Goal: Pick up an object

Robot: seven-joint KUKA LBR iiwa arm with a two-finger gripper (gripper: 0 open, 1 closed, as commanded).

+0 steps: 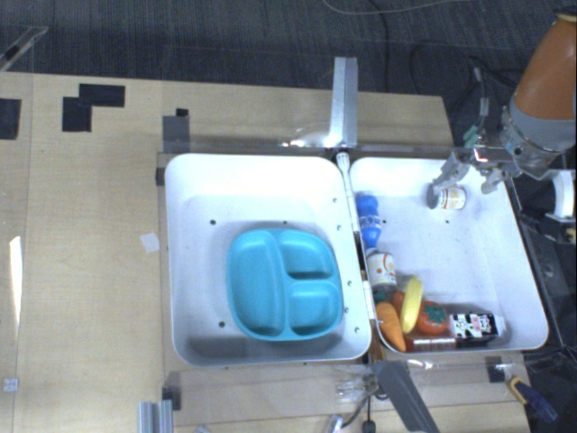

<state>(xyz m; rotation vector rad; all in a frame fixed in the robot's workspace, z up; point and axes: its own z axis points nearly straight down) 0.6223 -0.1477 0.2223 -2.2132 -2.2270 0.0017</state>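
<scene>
- the pale wooden tabletop (81, 269) carries two shallow white bins side by side; the landmark here is the metal divider rail (353, 233) where the two bins meet.
- nearest the camera, in the near corner of the right white bin (505, 269) just right of the rail, lies a cluster: an orange carrot-shaped toy (389, 325), a yellow banana-shaped toy (411, 303) leaning over it, a red rounded toy (433, 319) touching them, and a small black box with a white label (472, 327) at the cluster's right end.
- left of the rail, the left white bin (194, 197) holds a blue plastic divided plate (284, 282) with three compartments, lying flat in the near half.
- against the rail on its right side, a small white cup with a printed label (381, 267) sits just beyond the cluster.
- further along the rail, a blue and white plastic bottle (368, 219) lies touching it.
- farthest, well right of the rail near the right bin's far wall, the grey claw (465, 181) hangs with its two fingers spread apart, one on each side of a small cream-coloured cylinder with an orange mark (453, 198); the cylinder sits just below the fingertips, not pinched.
- above the claw, the arm's orange band (550, 75) shows at the right.
</scene>
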